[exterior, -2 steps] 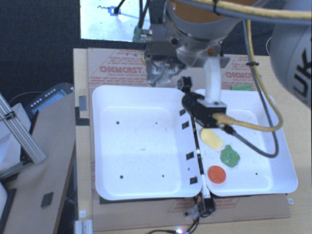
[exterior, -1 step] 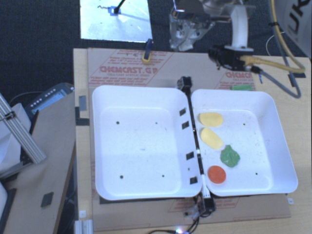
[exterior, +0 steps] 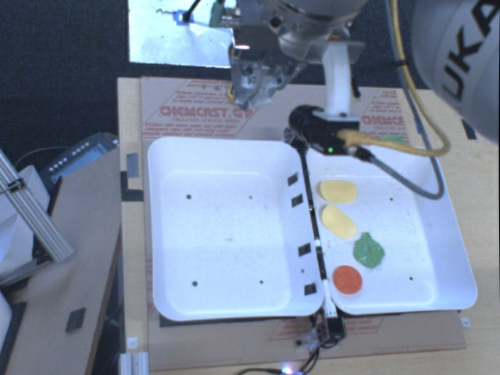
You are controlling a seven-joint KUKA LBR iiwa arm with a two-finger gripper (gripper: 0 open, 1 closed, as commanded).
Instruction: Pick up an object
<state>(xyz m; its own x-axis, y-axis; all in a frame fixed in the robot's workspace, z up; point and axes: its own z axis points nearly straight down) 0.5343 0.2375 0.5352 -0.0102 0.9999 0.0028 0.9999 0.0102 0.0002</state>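
Overhead, claw beyond bin rims

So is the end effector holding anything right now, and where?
Nothing is visibly held: the end effector sits above the bins' far edge.

You see the arm cut off by the top and right edges, so most of its body is out of frame. The gripper sits in blur and shadow above the bins; you cannot tell how it stands. The right bin has its far rim hidden behind a black unit and cables. Lettering on the board is partly covered. At the left edge, a metal rail is cropped.
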